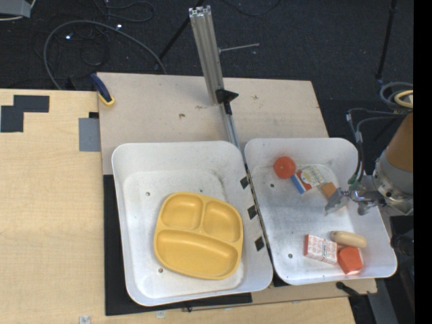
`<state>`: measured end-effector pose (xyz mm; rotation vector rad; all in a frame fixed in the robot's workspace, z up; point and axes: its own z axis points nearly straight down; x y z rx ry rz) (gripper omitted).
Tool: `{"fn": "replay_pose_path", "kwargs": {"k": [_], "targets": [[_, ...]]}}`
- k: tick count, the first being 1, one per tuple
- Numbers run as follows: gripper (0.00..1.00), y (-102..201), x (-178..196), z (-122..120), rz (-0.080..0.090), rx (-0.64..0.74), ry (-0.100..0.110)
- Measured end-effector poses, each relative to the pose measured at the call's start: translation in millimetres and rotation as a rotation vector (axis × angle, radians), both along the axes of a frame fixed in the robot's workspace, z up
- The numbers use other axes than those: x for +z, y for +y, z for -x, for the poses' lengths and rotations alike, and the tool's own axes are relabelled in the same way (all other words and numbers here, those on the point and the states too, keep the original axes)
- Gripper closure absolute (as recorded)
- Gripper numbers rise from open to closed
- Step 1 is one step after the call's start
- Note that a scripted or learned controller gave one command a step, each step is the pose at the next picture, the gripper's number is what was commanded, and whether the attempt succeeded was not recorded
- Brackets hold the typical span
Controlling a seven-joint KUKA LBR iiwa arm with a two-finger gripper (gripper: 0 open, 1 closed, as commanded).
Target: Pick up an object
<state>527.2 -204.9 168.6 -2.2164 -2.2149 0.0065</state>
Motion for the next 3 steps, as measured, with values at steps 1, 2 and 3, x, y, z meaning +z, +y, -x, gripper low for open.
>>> {"fn": "replay_pose_path", "kwargs": {"k": [1,2,3], "targets": [[0.0,2,-64,-3,-0.001,0.001,-0.001],[1.0,1,-50,-3,0.001,-0.003,-0.003],[1.0,10,-2,-6,0.003,0.002,-0.011]]}}
